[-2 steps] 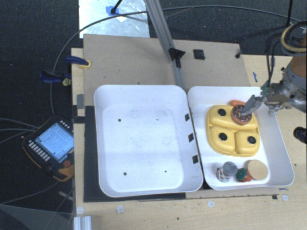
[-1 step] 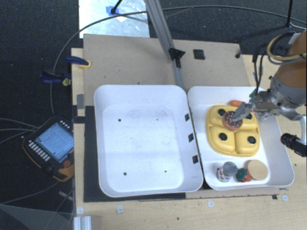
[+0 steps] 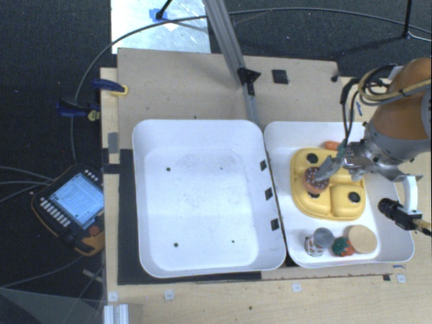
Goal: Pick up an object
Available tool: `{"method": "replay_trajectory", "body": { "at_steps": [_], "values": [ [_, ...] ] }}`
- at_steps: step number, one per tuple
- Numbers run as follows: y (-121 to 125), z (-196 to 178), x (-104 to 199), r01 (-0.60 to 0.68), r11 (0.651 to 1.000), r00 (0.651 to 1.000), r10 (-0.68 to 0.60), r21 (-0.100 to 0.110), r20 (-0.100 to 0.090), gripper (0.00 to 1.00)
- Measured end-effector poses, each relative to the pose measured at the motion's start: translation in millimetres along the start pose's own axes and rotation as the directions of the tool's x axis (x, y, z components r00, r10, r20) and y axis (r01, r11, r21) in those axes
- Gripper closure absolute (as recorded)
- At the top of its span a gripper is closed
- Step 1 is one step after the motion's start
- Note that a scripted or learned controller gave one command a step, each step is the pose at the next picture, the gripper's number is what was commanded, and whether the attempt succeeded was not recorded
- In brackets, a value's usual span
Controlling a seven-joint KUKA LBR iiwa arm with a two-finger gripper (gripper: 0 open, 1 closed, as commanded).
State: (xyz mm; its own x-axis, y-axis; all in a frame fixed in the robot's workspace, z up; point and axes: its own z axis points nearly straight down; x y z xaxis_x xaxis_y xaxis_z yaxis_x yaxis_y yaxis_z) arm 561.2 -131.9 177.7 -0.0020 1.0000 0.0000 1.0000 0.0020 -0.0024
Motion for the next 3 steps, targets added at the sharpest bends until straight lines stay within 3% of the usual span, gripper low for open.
{"method": "replay_trajectory", "body": {
  "at_steps": [1, 2, 3],
  "values": [
    [-4, 58, -3, -0.001, 1.0, 1.0, 0.001, -0.001, -0.004, 0.0],
    [0, 41, 2, 0.007, 1.0, 1.0, -0.007, -0.009, -0.013, 1.0],
    [0, -12, 12, 0.004, 1.0, 1.0, -0.004, -0.008, 0.001, 1.0]
  ]
}}
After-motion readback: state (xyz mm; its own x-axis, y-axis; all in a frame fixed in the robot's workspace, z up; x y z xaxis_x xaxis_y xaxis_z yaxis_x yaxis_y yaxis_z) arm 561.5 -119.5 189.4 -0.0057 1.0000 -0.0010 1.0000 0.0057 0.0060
